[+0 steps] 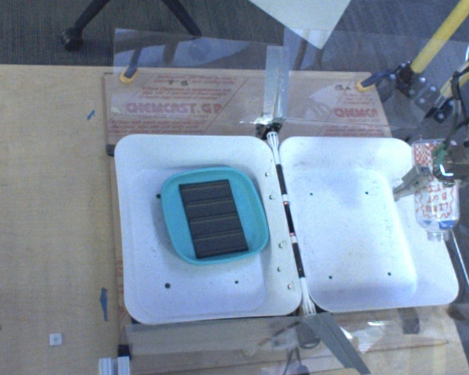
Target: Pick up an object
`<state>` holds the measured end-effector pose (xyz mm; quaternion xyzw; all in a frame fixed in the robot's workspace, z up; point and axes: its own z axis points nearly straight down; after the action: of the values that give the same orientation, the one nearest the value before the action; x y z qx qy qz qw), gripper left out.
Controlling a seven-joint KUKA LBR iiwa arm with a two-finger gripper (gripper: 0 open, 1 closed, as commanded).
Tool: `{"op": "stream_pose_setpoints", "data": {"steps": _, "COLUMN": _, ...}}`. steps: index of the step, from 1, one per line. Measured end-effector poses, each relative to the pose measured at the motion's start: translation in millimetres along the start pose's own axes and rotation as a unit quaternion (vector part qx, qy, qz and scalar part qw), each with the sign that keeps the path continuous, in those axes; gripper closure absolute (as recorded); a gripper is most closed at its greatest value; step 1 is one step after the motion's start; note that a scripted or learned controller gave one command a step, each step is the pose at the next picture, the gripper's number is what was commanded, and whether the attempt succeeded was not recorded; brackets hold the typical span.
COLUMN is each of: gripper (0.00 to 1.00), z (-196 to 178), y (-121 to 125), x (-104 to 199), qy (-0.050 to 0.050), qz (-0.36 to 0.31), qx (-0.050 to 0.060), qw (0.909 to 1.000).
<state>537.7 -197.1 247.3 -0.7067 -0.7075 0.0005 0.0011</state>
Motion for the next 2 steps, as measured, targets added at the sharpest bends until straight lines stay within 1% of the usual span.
{"op": "stream_pose_setpoints", "data": {"steps": 1, "gripper": 0.00, "z": 143, "y": 8, "x": -23, "qy": 0.003, "qz": -0.177, "qx": 0.000, "qw": 0.9842}}
{"op": "stream_pose_setpoints", "data": {"steps": 2, "gripper": 0.00, "z": 159, "y": 2, "x": 10, "qy": -0.002, "qz": -0.174, "qx": -0.004, "qw": 0.9847}}
